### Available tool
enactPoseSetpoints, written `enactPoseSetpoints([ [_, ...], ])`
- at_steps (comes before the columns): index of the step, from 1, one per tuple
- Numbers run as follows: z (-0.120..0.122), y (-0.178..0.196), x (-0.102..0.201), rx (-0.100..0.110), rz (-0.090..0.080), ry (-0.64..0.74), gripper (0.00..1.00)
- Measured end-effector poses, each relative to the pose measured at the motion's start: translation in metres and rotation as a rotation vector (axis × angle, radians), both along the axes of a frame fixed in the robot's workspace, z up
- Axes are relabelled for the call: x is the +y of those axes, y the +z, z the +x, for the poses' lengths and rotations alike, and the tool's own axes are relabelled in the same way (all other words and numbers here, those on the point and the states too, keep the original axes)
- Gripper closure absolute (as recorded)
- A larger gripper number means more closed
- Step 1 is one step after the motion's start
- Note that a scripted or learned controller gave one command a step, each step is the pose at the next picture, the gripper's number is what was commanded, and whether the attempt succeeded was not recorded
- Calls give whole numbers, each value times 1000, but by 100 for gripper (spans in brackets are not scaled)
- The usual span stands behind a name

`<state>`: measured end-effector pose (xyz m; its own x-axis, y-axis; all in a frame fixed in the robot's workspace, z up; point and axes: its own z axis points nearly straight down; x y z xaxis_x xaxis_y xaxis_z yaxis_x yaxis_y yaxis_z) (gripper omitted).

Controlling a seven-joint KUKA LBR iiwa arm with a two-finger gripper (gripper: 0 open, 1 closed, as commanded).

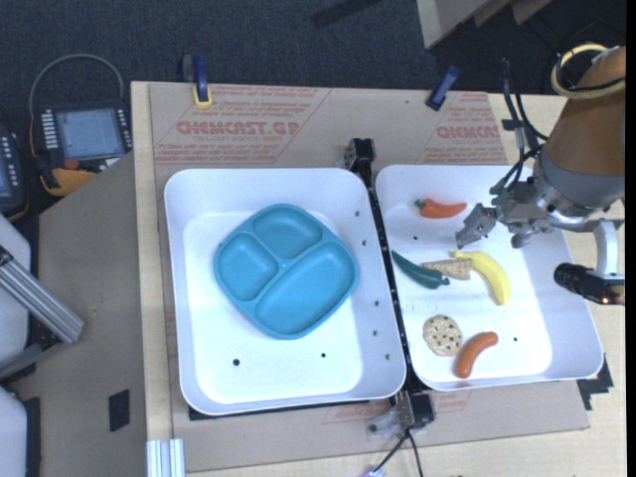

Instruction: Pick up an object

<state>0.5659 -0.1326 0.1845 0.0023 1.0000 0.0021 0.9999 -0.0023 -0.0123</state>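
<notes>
Of the 2 white bins, the left bin [189, 296] holds a blue divided plate [286, 269]. In the right bin [571, 351] the gripper [475, 229], fingers spread wide and empty, hangs just above the banana [490, 273], whose long axis runs diagonally down-right from it. The carrot [441, 208] lies just up-left.

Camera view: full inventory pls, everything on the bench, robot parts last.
Left bin: 1, white, bench left.
Divided plate: 1, blue, three compartments, middle of left bin.
Right bin: 1, white, bench right.
Carrot: 1, orange with green top, right bin far side.
Banana: 1, yellow, right bin centre.
Green pepper: 1, dark green, right bin, left of banana.
Cracker piece: 1, tan, between pepper and banana.
Cookie: 1, tan with dark chips, right bin near side.
Sausage: 1, orange-red, right of cookie.
Gripper: 1, grey, above the banana.
</notes>
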Motion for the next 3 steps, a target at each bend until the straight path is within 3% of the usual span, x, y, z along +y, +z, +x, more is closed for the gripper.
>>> enactPoseSetpoints([
  [1, 3, 6, 0, -12, -2, 3, 0],
  [2, 7, -46, 10, -7, -1, 3, 0],
  [3, 10, -92, 7, -24, -10, 2, 0],
])
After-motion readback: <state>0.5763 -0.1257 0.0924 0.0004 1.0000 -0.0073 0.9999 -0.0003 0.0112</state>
